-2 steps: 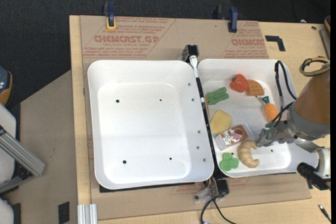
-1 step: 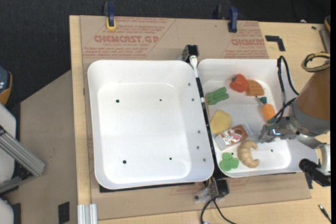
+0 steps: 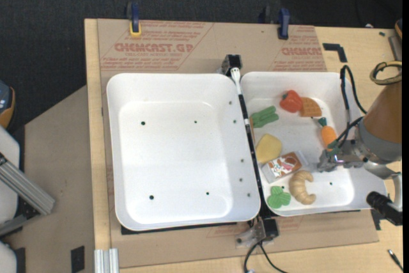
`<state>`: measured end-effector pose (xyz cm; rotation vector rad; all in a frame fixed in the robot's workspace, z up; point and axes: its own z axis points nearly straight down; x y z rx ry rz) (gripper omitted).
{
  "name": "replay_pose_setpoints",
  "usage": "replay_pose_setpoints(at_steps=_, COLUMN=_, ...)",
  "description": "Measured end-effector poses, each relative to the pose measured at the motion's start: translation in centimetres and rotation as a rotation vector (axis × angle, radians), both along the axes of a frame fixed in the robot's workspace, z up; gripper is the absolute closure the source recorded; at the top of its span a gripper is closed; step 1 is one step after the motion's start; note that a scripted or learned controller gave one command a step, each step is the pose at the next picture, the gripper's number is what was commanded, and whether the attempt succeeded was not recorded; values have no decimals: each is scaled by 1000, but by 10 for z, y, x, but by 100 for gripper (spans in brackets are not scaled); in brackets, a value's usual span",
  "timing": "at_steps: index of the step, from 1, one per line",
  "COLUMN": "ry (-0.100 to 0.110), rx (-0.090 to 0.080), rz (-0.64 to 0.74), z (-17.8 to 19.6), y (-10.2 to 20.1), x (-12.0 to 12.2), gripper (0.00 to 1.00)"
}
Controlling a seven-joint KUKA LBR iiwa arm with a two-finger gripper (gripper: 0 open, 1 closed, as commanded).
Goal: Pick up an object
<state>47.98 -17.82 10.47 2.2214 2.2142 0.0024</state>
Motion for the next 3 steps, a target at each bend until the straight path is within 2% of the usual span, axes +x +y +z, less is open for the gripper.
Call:
replay_pose_setpoints(at_steps=1, ry=-3, rx=-2, rz=-1, z=10, y=0, x=0, gripper=100)
replay_pose_setpoints(at_steps=2, ry=-7, rx=3, rz=13, z=119, y=79, x=2, gripper=100)
replay_pose_setpoints(at_steps=3, ry=2, rx=1, rz=2, z=115, y=50, x=-1, gripper=100)
